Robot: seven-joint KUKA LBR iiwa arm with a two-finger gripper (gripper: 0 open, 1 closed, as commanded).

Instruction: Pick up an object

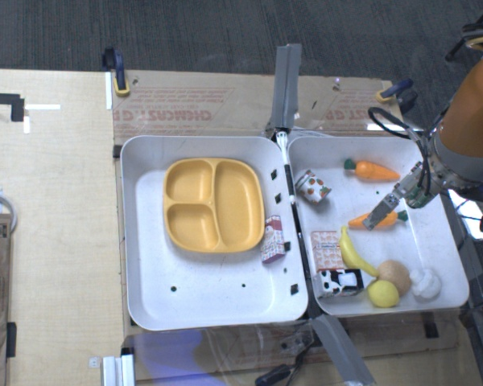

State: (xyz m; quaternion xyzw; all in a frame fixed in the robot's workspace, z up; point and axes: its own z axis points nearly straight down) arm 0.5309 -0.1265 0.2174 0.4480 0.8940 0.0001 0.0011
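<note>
gripper (378, 218) low in right bin (451, 252) | jaws' state: cannot tell | right at small orange carrot (376, 218), green top, lying slantwise mid-bin | second carrot (373, 170) near far wall | banana (352, 252) just beside

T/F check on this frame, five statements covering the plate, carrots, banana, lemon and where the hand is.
1. The yellow plate lies in the left bin. True.
2. Two carrots lie in the right bin. True: one carrot near the far wall, a second carrot lower down.
3. The hand hangs over the left bin. False: it is over the right bin, at the second carrot.
4. The banana lies on the plate. False: it lies in the right bin, beside the lemon.
5. The plate has a single compartment. False: it has three.
</note>
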